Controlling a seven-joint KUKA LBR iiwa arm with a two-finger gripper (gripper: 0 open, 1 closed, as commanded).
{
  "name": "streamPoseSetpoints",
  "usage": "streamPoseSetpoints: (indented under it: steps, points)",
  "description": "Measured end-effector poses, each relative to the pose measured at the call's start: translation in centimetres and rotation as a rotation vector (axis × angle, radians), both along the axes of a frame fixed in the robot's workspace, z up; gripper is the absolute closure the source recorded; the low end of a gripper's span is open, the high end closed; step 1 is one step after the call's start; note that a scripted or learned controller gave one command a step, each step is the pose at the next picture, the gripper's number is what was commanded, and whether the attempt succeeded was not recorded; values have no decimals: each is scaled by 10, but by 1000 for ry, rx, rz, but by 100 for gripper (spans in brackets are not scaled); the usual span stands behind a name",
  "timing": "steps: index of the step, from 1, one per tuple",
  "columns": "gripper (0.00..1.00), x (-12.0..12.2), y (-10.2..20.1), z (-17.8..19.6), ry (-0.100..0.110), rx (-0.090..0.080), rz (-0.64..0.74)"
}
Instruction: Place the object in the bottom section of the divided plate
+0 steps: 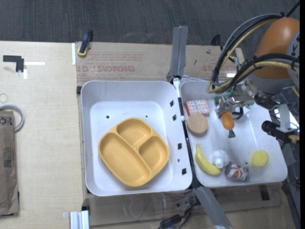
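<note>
Two-finger gripper [228,109] hanging over the right white bin [274,175], fingers seeming to pinch the small orange carrot-shaped object [228,122] at its top. Yellow divided plastic plate [134,151] lying in the left white bin [90,142], well apart. Judgement: lifting straight and clearing the bin walls before crossing matters; releasing low over the bottom section.

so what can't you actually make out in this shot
- Gripper, camera view: cables and the wrist cover it, so its fingers and any hold on the orange object are unreadable.
- Can: too small and blurred to read its label.
- Clear item by the banana: too blurred to identify.
- Red-and-white box: print too small.
- Arm: cut off by the right edge.
</note>
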State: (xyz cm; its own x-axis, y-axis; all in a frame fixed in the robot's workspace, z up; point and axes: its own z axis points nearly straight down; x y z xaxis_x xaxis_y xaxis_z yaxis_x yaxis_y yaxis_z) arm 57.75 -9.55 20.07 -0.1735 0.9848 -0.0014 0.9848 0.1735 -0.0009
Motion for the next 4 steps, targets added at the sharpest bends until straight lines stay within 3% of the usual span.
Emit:
streamPoseSetpoints:
  steps: [1,2,3,4]
  points:
    - [100,-23,93,3,2,0,196]
    - [100,-51,165,-10,3,0,324]
    - [100,6,197,26,0,-1,253]
    - [100,-63,262,-55,3,-2,97]
